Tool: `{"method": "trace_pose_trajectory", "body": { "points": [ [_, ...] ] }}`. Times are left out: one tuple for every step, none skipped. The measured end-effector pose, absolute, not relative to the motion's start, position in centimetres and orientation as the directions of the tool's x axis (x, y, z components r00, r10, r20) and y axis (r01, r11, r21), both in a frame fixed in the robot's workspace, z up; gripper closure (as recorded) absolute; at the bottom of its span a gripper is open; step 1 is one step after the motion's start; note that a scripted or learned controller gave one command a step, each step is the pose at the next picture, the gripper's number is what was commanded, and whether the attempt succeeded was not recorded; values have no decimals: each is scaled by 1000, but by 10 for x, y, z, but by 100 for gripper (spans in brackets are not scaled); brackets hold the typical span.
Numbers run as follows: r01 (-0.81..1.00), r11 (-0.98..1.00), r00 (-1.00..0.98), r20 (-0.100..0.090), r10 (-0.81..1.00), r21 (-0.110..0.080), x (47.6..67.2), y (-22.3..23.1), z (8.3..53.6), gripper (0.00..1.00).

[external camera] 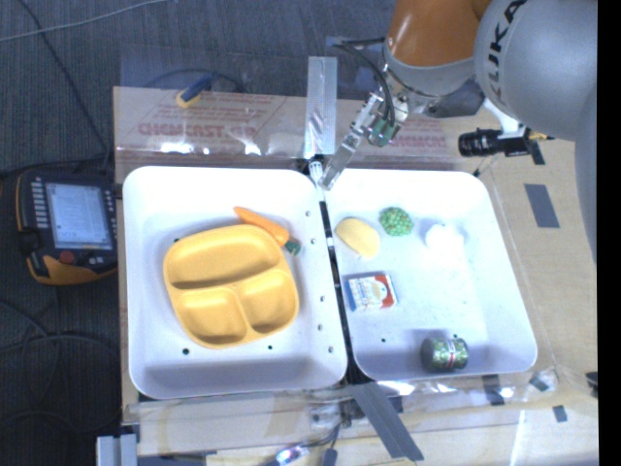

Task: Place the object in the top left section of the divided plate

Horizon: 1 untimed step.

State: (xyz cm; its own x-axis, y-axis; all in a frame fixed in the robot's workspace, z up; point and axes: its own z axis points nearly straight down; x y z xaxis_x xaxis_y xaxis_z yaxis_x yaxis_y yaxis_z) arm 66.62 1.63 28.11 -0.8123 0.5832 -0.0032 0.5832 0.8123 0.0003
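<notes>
Nearest the camera, at the front of my right bin [505, 289], a small green can [444, 353] lies on its side, well apart from the rest. Further in, a flat packet [370, 291] with red and blue print sits close to the divider between the bins. Beyond it lie a pale yellow lemon-like piece [358, 236], a bumpy green ball [395, 221] just beside it, and a white object [443, 235] that barely stands out from the bin floor. In the left bin [141, 289] the yellow divided plate [231, 287] rests slightly turned, its three sections bare. The orange carrot [262, 223] lies outside the plate, touching or just beside its far rim, with its green stub end pointing toward the divider. My hand [326, 175] hangs over the far end of the divider where the two bins meet, slender and tilted; I cannot tell how far it is open, and I see nothing in it. Past the bins, clear plastic sheeting [213, 124] covers the bench, and a teach pendant [66, 223] lies on the floor to the left.
</notes>
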Motion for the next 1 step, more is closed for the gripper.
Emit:
{"method": "trace_pose_trajectory", "body": {
  "points": [
    [438, 899, -899, -4, 438, 1, 633, 47, 358, 0]
  ]
}}
